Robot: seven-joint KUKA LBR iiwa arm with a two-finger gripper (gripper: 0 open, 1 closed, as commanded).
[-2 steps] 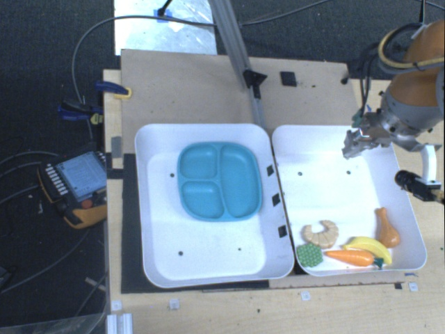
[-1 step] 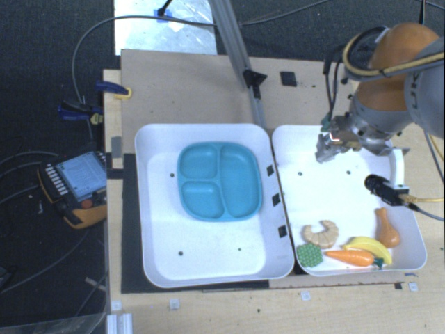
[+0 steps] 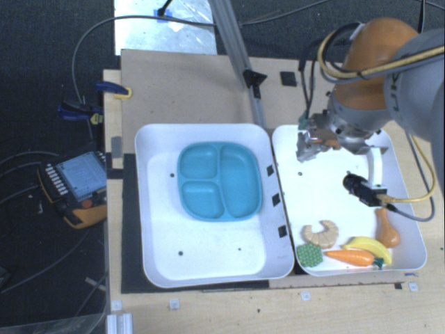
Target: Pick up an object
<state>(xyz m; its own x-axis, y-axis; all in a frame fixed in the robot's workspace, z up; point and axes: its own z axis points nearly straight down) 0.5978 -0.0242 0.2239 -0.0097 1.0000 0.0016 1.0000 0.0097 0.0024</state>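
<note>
Toy foods lie along the near edge of the right bin (image 3: 292, 186): a tan croissant (image 3: 320, 233), a green broccoli piece (image 3: 310, 255), an orange carrot (image 3: 350, 257), a yellow banana (image 3: 368, 246) and a brown drumstick-like piece (image 3: 386, 229). My gripper (image 3: 308, 147) hangs over the far left part of that bin, well away from the foods. I see nothing between its fingers, and their state is not clear from this angle.
The left bin (image 3: 160, 249) holds a blue divided plate (image 3: 219, 181). A black cable fitting (image 3: 361, 188) with a yellow cable hangs over the right bin's middle. A metal pole (image 3: 233, 37) slants up behind the bins. Clamps and a handheld device (image 3: 76, 183) lie left of the bench.
</note>
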